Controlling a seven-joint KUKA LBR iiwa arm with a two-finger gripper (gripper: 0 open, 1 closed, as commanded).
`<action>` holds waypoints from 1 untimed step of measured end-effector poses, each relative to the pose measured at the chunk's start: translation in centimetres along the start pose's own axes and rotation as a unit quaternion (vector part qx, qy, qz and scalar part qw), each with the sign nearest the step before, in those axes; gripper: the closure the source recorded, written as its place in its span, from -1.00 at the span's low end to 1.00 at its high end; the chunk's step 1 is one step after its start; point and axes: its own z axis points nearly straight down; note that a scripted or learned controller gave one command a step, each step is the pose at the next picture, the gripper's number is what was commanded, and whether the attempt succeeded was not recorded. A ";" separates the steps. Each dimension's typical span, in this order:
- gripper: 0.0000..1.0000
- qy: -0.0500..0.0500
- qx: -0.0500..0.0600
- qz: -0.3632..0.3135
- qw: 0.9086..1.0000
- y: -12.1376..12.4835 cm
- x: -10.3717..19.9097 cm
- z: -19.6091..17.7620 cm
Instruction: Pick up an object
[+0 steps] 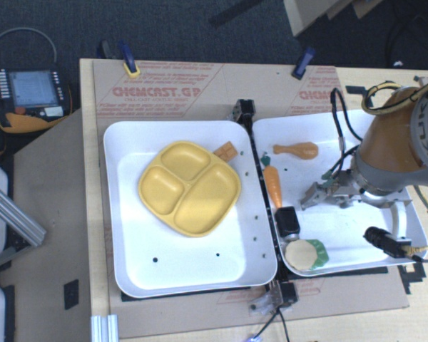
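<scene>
Gripper (321, 194) and wrist hang over the middle of the right bin (414, 223), at the end of the grey arm (392, 144) with its orange band, which comes in from the right; its metal parts point toward the bin divider, but whether it is released or clenched cannot be told, and nothing shows in its grasp. Just left of it, along the right bin's left wall, lies an orange carrot (272, 186), and directly below the carrot sits a small black block (287, 221). Near the bin's lower left corner rests a round cream disc with a green piece (307, 254) on it. Toward the bin's upper side lies a tan drumstick-shaped piece (297, 150), apart from the gripper. In the left bin (128, 262) a yellow three-compartment plate (190, 187) takes up the middle, with a small brown block (225, 151) touching its upper right edge. Both bins sit on a brown board (93, 155) printed in red; "CHEMCAST" can be read above the left bin, and the same print repeats, partly cut off, above the right one. A handheld screen unit (30, 95) lies off the bench at the far left.
</scene>
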 end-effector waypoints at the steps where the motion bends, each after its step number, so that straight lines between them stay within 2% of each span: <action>1: -1.00 -0.001 -0.003 0.001 1.000 0.2 -0.2 1.0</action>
